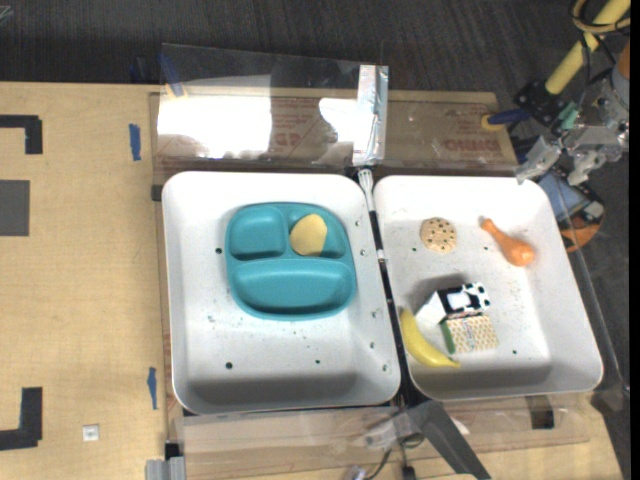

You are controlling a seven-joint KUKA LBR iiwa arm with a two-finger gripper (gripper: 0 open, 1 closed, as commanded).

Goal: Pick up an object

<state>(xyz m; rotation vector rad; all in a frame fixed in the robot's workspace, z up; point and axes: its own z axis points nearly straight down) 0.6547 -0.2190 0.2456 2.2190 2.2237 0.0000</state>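
Note:
The right bin (575, 353) holds a round cookie (438, 234), an orange drumstick-shaped toy (510, 244), a yellow banana (424, 342), a black-and-white toy (462, 299) and a small patterned box (470, 334). In the left bin (190, 358) lies a teal divided plate (290, 286) with a yellow round item (309, 234) in its upper right compartment. My gripper (565, 156) hangs outside the right bin, just past its far right corner, above the bench edge and apart from every object.
A clear plastic sheet (270, 118) stands behind the bins. Yellow cables (590, 18) and arm hardware crowd the top right corner. Brown board (70, 268) lies to the left of the bins.

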